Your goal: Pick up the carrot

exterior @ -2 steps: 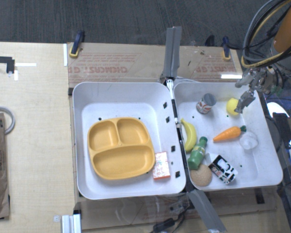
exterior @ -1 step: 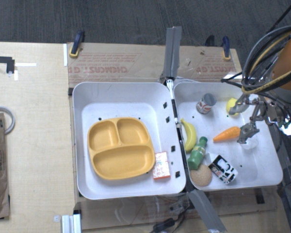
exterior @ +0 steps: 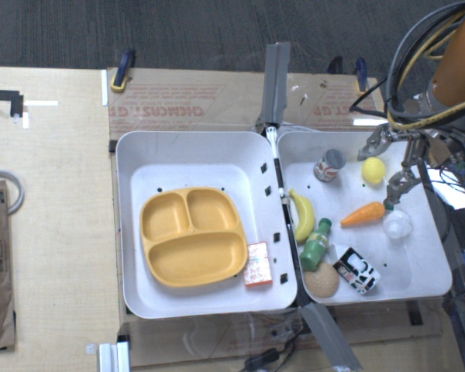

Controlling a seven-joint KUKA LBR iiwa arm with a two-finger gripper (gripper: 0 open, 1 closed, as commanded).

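Observation:
The orange carrot (exterior: 363, 215) lies in the right bin (exterior: 418, 285), its thin end toward the left and its thick end just below one gripper finger. My gripper (exterior: 386, 165) hovers over the bin's upper right, open, with one finger (exterior: 374, 141) up left and the other (exterior: 397, 186) lower right, near the carrot's thick end. A yellow lemon (exterior: 373, 170) shows between the two fingers, seemingly beneath them. The fingers hold nothing.
The right bin also holds a small can (exterior: 328, 165), a banana (exterior: 301, 214), a green bottle (exterior: 316, 245), a brown round item (exterior: 322, 281), a black-and-white toy (exterior: 357, 271) and a clear lump (exterior: 397, 225). The left bin (exterior: 132, 208) bears a yellow divided plate (exterior: 194, 235) and a small box (exterior: 257, 264).

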